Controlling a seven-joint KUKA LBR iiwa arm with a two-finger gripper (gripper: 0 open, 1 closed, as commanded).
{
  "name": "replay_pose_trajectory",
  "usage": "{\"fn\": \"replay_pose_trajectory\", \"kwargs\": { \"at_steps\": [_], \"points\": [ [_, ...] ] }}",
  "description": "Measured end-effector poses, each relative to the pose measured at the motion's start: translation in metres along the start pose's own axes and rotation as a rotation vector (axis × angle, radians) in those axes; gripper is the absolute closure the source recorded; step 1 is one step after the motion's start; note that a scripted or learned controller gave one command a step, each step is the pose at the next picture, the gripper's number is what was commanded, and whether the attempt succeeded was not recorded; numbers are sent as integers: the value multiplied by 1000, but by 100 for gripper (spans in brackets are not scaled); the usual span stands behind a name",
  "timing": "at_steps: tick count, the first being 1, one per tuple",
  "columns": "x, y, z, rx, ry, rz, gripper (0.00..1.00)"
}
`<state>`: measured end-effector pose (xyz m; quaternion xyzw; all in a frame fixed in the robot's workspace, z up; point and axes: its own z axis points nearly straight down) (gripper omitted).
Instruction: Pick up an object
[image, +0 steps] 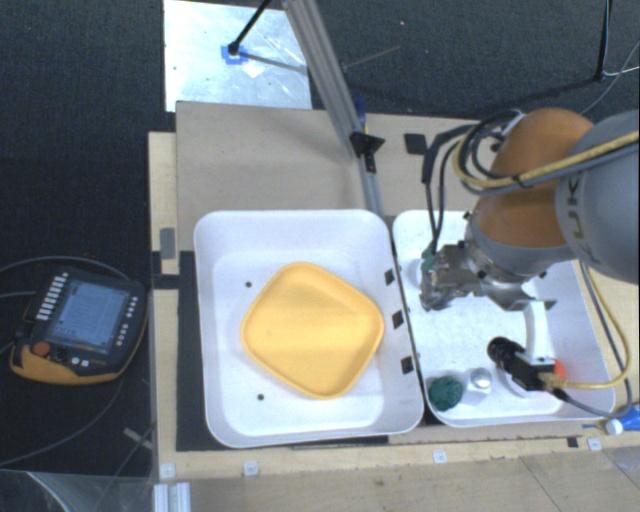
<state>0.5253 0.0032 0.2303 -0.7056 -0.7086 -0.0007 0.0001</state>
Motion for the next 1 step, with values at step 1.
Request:
{"fn": "replay_pose_trajectory", "kwargs": {
  "at_steps": [1],
  "points": [
    [44, -3, 1, 0, 0, 0, 100]
  ]
}}
